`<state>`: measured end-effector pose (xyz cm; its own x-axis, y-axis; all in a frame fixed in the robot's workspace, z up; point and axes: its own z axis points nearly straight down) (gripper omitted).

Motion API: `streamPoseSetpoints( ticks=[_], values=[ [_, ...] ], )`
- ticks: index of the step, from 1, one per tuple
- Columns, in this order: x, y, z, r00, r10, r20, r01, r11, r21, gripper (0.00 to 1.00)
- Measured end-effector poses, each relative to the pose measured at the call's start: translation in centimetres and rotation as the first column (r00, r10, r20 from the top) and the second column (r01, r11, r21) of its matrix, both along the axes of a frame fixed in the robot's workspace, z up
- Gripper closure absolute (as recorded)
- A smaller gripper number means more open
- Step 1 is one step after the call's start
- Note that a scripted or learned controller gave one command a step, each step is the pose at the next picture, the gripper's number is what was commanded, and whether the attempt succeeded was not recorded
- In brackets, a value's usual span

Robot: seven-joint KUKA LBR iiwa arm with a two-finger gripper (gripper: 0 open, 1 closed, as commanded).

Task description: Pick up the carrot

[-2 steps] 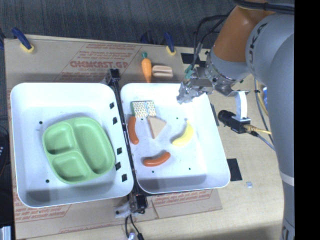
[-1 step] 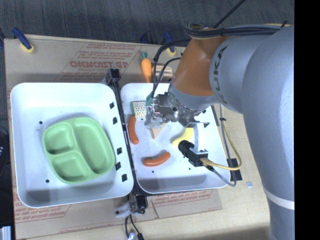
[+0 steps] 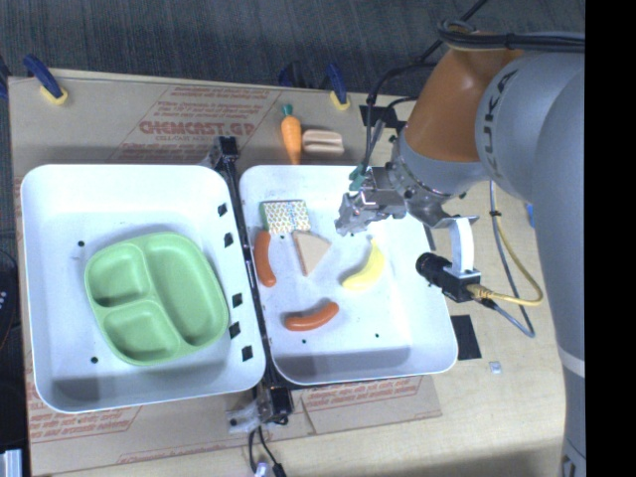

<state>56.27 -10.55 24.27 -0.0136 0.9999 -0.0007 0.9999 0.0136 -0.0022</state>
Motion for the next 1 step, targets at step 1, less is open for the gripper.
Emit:
streamPoseSetpoints(
  ticks=[1],
  values=[
    [2.41,-3.68,7.24,0.995,-0.097,0.000,0.097,0.995,0.000,1.00]
  ],
)
